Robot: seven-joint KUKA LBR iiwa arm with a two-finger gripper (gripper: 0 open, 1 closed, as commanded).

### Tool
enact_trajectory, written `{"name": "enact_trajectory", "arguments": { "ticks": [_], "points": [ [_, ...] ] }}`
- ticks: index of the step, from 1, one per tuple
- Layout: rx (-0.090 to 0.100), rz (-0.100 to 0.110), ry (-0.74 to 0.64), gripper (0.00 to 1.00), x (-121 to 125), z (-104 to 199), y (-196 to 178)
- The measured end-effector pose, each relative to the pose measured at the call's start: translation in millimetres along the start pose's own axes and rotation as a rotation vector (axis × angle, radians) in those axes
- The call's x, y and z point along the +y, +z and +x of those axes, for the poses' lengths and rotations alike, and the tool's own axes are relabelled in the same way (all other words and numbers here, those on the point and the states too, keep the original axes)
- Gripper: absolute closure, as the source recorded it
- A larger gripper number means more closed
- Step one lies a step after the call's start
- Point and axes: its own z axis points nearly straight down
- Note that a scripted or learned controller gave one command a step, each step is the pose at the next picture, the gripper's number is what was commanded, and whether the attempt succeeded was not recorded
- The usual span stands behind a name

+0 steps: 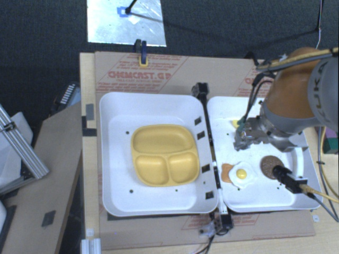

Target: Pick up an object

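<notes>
A toy fried egg (241,174) lies near the front of the right bin (254,202), just below and slightly left of the gripper (242,142). The grey arm (296,97) bends in from the right, wrist low over the bin; whether the gripper grasps anything cannot be told.

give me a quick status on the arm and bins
Gripper low in right bin. Toy fried egg and brown disc lying loose. Yellow tray in left bin.
</notes>
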Motion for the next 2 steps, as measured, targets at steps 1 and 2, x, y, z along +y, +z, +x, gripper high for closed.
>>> {"name": "enact_trajectory", "arguments": {
  "ticks": [1,2],
  "points": [
    [-0.001,0.001,0.003,1.00,6.2,43.9,-8.2],
    [0.000,0.000,0.001,1.00,8.2,92.6,-17.3]
  ]
}}
